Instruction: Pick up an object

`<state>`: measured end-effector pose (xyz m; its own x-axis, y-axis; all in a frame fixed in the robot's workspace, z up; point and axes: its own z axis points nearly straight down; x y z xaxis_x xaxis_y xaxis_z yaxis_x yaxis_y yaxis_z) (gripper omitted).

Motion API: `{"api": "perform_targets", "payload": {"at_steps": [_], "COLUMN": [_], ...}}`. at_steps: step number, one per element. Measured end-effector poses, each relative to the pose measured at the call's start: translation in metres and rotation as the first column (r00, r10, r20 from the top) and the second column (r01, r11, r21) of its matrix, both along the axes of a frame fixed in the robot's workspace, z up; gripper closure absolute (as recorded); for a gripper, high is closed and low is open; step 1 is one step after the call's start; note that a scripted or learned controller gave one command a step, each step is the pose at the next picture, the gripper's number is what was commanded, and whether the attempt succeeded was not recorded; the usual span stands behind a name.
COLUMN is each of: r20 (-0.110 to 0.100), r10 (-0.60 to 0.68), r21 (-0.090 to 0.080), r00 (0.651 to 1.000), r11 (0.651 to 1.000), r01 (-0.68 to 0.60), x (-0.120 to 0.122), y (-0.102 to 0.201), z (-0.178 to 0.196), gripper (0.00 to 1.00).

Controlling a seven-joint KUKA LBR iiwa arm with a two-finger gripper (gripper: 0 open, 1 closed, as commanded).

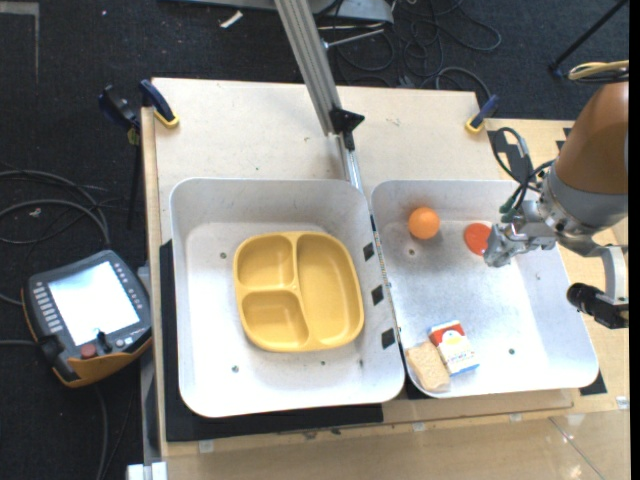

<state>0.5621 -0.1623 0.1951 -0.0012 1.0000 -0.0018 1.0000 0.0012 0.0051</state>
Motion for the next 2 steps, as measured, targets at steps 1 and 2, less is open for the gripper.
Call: {"api": "perform_targets", "payload": {"at_steps": [1, 2], "r20": [0.001, -0.004], "r10": [0.001, 0.007], "r21": [0.000, 0.003], "r00": [1.000, 1.000], "r11": [1.000, 1.000], "r01": [-0.001, -0.007], "x": [0.002, 0.021], "y": [0.000, 0.057], "z": [0.047, 0.037], "gripper": [1.00, 1.00]}}
